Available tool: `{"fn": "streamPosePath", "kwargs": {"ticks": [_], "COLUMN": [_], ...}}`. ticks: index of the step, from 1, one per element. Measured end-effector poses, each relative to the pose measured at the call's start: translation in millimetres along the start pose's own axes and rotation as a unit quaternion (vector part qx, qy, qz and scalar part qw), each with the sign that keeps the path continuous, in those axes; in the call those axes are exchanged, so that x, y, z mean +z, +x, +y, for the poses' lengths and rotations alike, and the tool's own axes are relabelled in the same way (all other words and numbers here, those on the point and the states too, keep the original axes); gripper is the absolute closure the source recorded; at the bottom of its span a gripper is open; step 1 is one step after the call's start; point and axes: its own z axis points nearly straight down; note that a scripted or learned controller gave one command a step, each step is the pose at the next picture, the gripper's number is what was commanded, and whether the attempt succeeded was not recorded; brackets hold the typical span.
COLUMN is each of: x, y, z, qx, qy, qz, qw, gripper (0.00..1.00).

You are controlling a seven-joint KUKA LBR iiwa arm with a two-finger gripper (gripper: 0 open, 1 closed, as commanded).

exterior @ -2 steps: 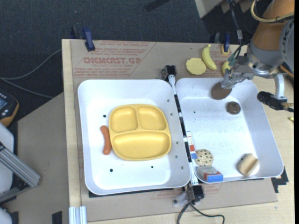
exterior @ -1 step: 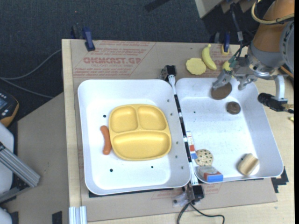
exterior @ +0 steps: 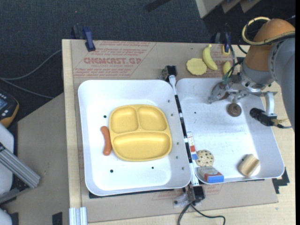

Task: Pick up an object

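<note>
Bench (exterior: 131, 205), front edge closest to the lens, carries both bins side by side.

Left bin (exterior: 86, 125): yellow divided plate (exterior: 139, 132) in the middle, sausage (exterior: 106, 140) lying just beside the plate's left rim.

Right bin (exterior: 225, 139): arm (exterior: 269, 50) reaches over its far right corner. Gripper (exterior: 227, 95) sits low at the far end of this bin. Whether it is spread or closed, cannot tell; metal parts overlap at this slant. Nothing is visibly held.

Loose things in the right bin, by size: tan roll (exterior: 249, 165) near the front right corner, cookie (exterior: 204, 158) against the front left wall, blue-and-red block (exterior: 213, 177) just in front of the cookie, small brown round piece (exterior: 233, 109) just beside the gripper on its near side. Banana (exterior: 209, 57) lies outside on the bench, beyond the far wall.

Likely target, by nearness: the brown round piece.

Risks, as judged:
- The piece is small and round. A slightly off-centre close would likely push it aside or make it roll away.
- It appears offset from the gripper, not under it. A straight descent would likely meet bare bin floor.
- The gripper is close to the far wall. A sideways correction could hit the rim.
- The roll, cookie and block lie well apart from the gripper, so reaching them needs a long move. The cookie hugs the wall and lies flat, so it is a poor grasp.
</note>
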Motion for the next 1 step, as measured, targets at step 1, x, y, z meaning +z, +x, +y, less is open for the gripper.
{"fn": "streamPosePath", "kwargs": {"ticks": [1], "x": [-43.2], "y": [-42.4], "z": [2.8], "qx": [0.001], "qy": [-0.007], "qz": [-0.002], "qw": [1.0], "gripper": [0.0]}}
